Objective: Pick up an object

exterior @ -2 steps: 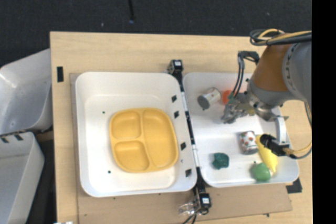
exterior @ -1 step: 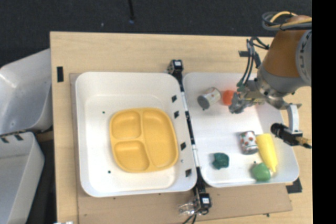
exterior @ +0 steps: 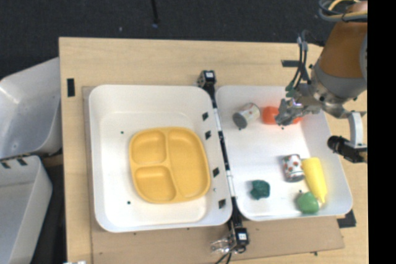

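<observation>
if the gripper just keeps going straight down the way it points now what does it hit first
Most likely the orange object in the right bin: the gripper hangs right at its edge, pointing down. Depth is hard to judge from this slant, so it could graze past onto the bin floor.

We see two white bins side by side on the bench. The left bin (exterior: pixel 99 133) holds a yellow tray (exterior: pixel 169 164). In the right bin (exterior: pixel 266 145), the gripper (exterior: pixel 288 113) hangs over an orange object (exterior: pixel 270 115), with a grey cup (exterior: pixel 246 115) lying just left of that object. Nearer us from the orange object lie a small can (exterior: pixel 292 167), a yellow banana (exterior: pixel 314 177), a green ball (exterior: pixel 306 203) and a teal lump (exterior: pixel 260 189).
</observation>
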{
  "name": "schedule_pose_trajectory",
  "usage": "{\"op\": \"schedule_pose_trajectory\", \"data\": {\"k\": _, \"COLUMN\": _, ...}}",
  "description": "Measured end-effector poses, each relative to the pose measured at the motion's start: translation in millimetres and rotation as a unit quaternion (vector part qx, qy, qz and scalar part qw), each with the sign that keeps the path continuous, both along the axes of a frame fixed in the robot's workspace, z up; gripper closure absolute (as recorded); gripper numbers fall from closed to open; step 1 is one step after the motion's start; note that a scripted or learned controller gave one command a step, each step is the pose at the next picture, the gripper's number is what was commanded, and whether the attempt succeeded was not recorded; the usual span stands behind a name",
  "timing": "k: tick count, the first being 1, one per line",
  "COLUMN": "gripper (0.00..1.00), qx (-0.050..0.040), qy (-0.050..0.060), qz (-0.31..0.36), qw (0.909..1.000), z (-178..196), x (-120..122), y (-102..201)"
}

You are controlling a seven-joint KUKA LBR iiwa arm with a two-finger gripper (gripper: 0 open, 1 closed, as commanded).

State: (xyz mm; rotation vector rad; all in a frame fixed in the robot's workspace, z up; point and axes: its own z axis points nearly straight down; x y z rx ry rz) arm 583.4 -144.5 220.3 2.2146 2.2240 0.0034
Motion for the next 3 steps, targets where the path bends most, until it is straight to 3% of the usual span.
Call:
{"op": "schedule_pose_trajectory", "data": {"k": 1, "gripper": 1.0, "qx": -0.0002, "qy": 0.0, "qz": 0.0, "qw": 1.0, "z": 52.0, "x": 1.6, "y": -0.7}}
{"op": "schedule_pose_trajectory", "data": {"k": 3, "gripper": 1.0, "qx": -0.0001, "qy": 0.003, "qz": 0.0, "qw": 1.0, "z": 37.6, "x": 5.0, "y": 87.8}}
